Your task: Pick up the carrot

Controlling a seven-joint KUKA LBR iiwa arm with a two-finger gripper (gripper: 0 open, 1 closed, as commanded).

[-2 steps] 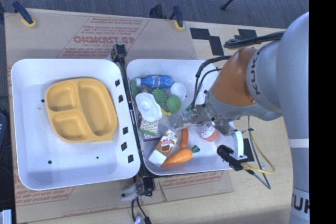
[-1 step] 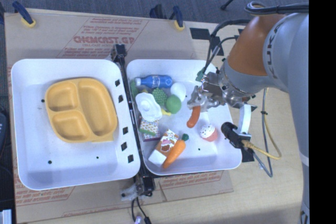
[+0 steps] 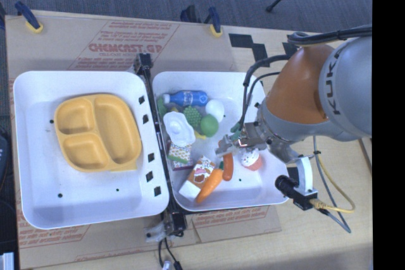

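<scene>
The carrot [image 3: 210,186] is a slim orange piece lying slantwise near the front wall of the right bin [image 3: 253,198], beside a small printed carton [image 3: 200,172]. A short red-orange piece [image 3: 228,166] lies just to its upper right. My gripper [image 3: 235,143] hangs low over the middle of the right bin, up and to the right of the carrot and apart from it. The grey and orange arm covers the bin's right side.
The right bin also holds a blue bottle [image 3: 186,98], a white egg shape [image 3: 215,109], a green ball [image 3: 209,126], a bumpy green item [image 3: 192,116], a white cup-like item [image 3: 180,130] and a red-and-white item [image 3: 251,160]. A yellow divided plate [image 3: 96,131] lies in the left bin [image 3: 38,199].
</scene>
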